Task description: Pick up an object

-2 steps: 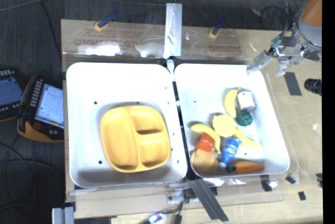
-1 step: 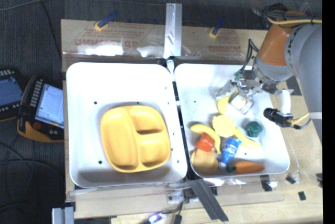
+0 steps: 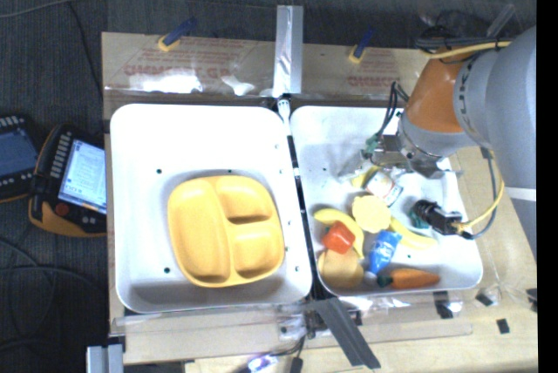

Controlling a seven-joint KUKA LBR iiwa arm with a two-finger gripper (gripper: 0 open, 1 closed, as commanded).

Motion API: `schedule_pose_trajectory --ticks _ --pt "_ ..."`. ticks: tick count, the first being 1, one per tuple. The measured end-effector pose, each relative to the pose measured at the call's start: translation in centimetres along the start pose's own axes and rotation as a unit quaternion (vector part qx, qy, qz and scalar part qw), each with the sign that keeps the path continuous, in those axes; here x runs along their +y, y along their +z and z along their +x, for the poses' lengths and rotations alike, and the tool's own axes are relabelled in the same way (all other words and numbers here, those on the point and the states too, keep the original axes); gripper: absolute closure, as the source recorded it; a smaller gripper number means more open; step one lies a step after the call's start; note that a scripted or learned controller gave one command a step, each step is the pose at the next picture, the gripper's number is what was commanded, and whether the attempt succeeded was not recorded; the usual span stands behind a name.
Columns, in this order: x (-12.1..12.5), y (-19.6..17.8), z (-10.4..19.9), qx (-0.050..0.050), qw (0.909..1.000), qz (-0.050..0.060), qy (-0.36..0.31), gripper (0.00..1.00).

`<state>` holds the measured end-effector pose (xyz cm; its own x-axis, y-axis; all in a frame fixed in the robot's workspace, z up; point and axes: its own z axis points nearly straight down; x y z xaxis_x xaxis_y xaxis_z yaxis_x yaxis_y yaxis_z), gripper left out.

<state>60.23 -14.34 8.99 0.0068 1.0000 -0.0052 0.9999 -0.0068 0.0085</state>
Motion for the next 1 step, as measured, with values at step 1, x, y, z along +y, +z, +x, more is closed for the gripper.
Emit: schedule_pose_trajectory --ticks 1 --pt "0.14 -1.01 0.11 0.001 1.0000 -0.001 0.000 1.00"
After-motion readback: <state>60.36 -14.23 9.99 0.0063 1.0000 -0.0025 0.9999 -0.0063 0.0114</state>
